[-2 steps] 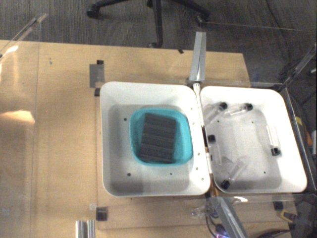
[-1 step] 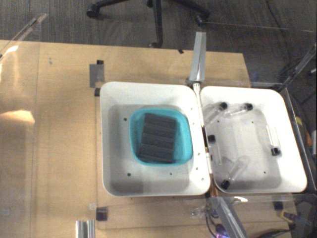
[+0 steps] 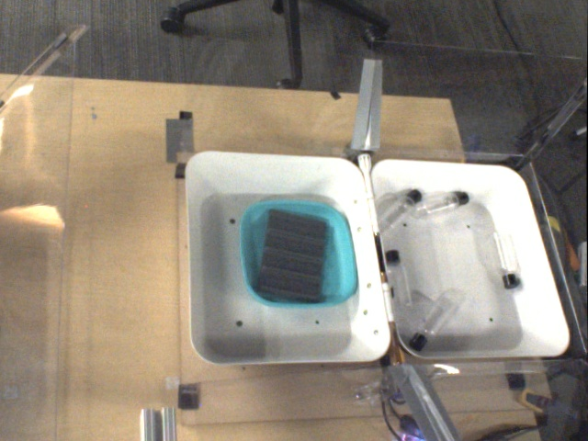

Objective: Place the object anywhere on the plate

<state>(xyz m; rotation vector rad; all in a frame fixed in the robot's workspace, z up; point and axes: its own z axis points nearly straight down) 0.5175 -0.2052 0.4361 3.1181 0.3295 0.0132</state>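
Note:
A dark grey ridged block [image 3: 294, 254] lies flat on the teal plate [image 3: 345, 263], roughly centred on it. The plate sits in the middle of the left white bin [image 3: 209, 246].
The right white bin [image 3: 542, 274] holds several clear plastic tubes with black caps, such as one [image 3: 434, 200] at its back and one [image 3: 504, 260] at its right. A metal post [image 3: 367, 107] stands behind the seam between the bins. An office chair base [image 3: 290, 16] stands on the floor beyond the bench.

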